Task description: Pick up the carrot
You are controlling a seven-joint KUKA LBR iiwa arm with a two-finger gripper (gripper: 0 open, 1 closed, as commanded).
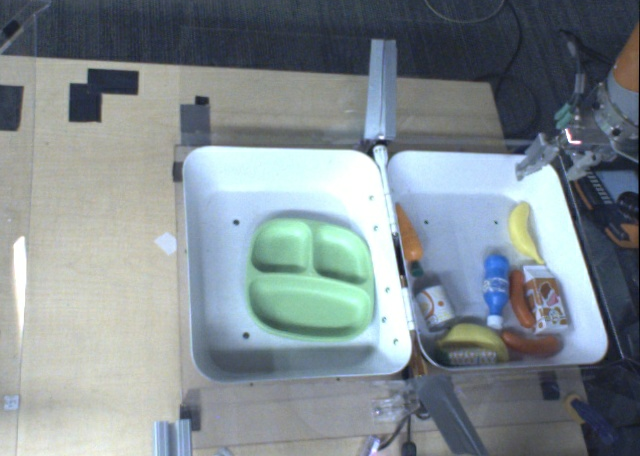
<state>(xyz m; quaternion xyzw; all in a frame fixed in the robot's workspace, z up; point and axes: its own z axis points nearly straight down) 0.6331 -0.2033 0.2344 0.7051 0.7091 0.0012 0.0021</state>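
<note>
the carrot (407, 235) lies in the right bin (460, 184), tight along that bin's left wall, its length running near-to-far and its green end toward the near side, just beside a small jar (433, 305). the rest of the clutter sits apart from it: a yellow banana (520, 230) by the right wall, a blue bottle (495, 287), a juice carton (546, 302), a sausage (532, 344) and a second banana (472, 338) along the near edge. the left bin (215, 194) holds a green divided plate (309, 279).

the pincer (542, 149) hangs over the far right corner of the right bin, well apart from the carrot; i cannot tell how wide it stands, and nothing shows in it.

the carrot looks like a light, stiff, smooth toy, likely to slip. i'd take it across its thick orange middle, though the wall beside it leaves little room for a finger.
</note>
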